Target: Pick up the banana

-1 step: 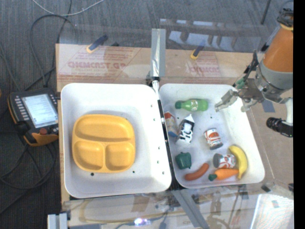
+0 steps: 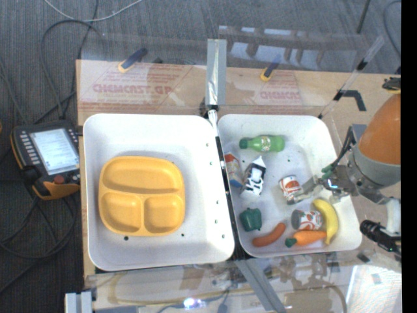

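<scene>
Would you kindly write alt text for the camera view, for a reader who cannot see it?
The gripper hovers just above the banana in the right bin, among a green bottle, cans, a carrot and a green pepper. The left bin holds a yellow divided tray.

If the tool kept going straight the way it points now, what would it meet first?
The tool points left across the right white bin, just above the curved yellow banana. First in its line looks like the small red-and-white can, not the banana, though height above the bin is unclear.
</scene>
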You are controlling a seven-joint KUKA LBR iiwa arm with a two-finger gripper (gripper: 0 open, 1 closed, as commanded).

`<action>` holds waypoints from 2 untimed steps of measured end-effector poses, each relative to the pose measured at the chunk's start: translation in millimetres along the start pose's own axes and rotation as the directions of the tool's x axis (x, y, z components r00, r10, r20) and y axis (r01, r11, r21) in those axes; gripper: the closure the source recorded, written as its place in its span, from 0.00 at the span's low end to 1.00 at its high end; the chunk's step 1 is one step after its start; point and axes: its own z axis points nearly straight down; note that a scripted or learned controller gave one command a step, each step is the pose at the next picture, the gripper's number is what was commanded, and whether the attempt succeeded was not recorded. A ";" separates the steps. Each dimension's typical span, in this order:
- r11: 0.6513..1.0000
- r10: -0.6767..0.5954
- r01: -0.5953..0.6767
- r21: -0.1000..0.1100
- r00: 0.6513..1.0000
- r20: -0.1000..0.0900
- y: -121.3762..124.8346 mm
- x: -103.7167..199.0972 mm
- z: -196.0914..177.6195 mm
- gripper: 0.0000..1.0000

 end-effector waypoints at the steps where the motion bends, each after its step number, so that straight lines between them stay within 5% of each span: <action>1: 1.000 -0.001 0.001 -0.005 1.000 -0.004 -2.3 -19.8 69.2 0.00; 2: 1.000 0.000 0.000 -0.003 1.000 -0.003 -3.0 -19.7 61.0 1.00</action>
